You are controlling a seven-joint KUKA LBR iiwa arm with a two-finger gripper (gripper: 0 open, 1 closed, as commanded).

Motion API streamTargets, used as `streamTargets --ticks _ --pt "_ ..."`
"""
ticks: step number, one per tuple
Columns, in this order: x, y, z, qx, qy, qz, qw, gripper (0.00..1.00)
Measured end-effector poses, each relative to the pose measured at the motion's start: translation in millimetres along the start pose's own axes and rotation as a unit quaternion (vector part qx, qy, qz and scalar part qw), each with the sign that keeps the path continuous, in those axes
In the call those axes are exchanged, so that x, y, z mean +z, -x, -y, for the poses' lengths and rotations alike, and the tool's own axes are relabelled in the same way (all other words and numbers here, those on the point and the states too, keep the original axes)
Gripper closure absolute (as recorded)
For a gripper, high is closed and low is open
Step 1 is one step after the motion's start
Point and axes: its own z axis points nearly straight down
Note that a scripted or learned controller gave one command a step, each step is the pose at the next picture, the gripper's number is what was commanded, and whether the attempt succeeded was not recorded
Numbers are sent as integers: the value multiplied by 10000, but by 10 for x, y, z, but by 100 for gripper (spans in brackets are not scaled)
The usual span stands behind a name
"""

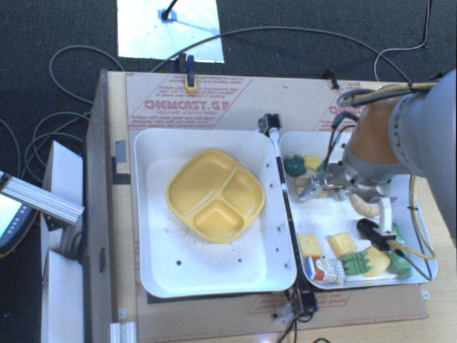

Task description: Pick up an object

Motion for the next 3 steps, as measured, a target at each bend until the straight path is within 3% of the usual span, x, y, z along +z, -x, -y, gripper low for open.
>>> streamTargets --ticks 1,2,3 --pt "-171 9 -790 -6 9 5 10000 0" --pt "-305 13 -808 -32 28 14 10000 100" --pt "-1007 -563 -314 -10 10 -2 10000 100"
